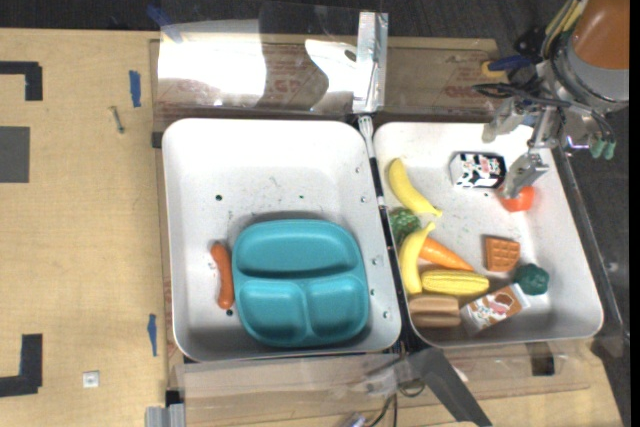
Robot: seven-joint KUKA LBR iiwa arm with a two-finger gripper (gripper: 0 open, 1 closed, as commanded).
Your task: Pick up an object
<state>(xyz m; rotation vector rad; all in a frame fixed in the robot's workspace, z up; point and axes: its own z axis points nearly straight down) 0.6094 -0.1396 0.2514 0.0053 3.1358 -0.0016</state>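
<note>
Up by the right bin's (585, 300) far right corner, your gripper (528, 177) hangs over a small red-orange object (517, 202), which its tip partly hides (so what it is stays unclear). Just left sits a black-and-white cow-patterned item (478, 169). Toward the near edge, bananas (410, 187), a carrot (446, 256) and a waffle (500, 252) crowd together. A sausage (224, 274) lies beside the teal tray (298, 281) in the left bin (200, 155).

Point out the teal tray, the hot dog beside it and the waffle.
Teal tray (298, 281), camera view, on the ridge between its compartments.
Hot dog (224, 275), camera view, mid-length of the sausage.
Waffle (500, 252), camera view, centre of its gridded face.
</note>
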